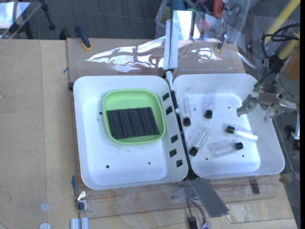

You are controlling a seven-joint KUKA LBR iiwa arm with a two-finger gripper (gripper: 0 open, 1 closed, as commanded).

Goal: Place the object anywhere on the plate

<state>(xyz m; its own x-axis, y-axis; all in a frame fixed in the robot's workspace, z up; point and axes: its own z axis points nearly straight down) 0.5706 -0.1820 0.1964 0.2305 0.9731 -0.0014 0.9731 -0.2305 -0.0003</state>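
Flanking white bins (90,175), pale wooden bench (33,128)

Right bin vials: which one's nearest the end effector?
The white-bodied vial with its black cap pointing left, lying right of the other four, just below the end effector.

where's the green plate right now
The green plate sits in the left white bin, toward its back, with a black ribbed block lying on it.

Blue-and-yellow clamp (84,38) at the bench's far left edge, clear tub of colourful clutter (205,6) beyond its far edge
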